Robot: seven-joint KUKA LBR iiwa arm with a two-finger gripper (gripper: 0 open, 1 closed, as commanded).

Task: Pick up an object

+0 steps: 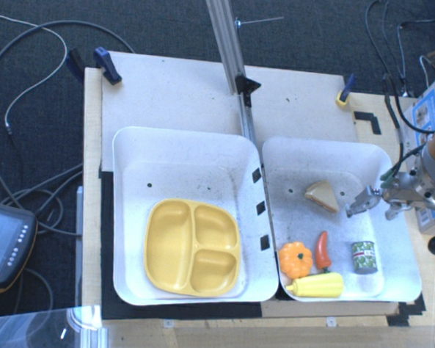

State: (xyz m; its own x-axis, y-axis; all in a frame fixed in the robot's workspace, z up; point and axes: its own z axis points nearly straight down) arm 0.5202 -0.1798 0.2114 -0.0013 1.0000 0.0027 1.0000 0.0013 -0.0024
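Right bin point(394, 162): upright red pepper point(322, 250)

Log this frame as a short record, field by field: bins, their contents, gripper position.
left bin: holds a yellow divided tray
right bin: holds five items
wedge: tan, mid-bin, just left of the gripper
pumpkin: orange, near front edge
pepper: red, right of the pumpkin
corn: yellow, at front rim
can: green label, front right
gripper: over right bin, nothing seen between its jaws

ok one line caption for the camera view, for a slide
KUKA arm's gripper over the right bin near a bread slice, pumpkin, chili, corn, can; yellow tray left.
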